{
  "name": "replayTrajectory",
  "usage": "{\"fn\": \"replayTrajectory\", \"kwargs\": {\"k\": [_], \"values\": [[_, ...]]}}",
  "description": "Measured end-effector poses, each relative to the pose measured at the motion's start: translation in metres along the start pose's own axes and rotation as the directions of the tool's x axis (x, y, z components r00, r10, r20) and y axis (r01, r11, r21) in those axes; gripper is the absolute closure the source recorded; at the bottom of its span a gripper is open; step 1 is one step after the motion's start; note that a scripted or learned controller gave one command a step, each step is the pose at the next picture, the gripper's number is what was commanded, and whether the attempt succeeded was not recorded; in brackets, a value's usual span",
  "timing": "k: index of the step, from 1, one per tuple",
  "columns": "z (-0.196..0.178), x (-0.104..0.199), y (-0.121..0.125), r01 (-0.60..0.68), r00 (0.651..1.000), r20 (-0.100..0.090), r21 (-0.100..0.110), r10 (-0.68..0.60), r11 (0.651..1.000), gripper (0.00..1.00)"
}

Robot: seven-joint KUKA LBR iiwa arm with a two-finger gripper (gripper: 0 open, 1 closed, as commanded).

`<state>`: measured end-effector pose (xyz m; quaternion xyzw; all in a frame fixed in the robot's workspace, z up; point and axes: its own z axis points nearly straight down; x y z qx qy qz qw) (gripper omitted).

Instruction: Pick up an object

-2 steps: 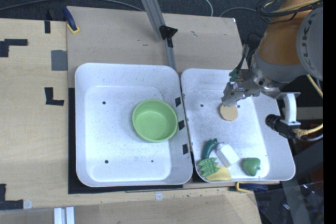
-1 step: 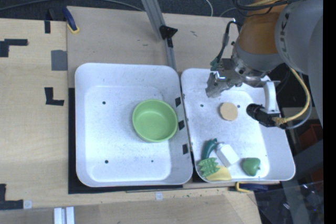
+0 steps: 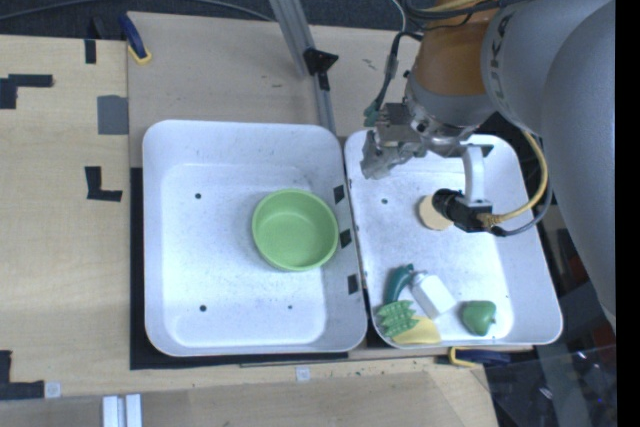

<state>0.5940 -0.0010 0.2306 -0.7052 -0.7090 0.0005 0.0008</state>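
the gripper [image 3: 381,158] hangs over the far left corner of the right bin [image 3: 520,315]; whether its fingers are open or closed cannot be told. the objects lie well apart from it: a green toy [image 3: 479,316] and a white block [image 3: 433,296] by the near wall.

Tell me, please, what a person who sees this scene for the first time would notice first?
Most likely the big grey arm with its orange band, reaching in from the right, its gripper over the right bin's upper left corner. Next, the green bowl in the left bin, then small toys at the right bin's near edge.
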Motion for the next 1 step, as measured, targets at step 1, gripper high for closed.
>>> {"fn": "replayTrajectory", "kwargs": {"k": [1], "values": [[-0.0016, 0.0553, 0.0276, 0.002, 1.0, -0.002, -0.002, -0.002, 1.0, 1.0]]}}
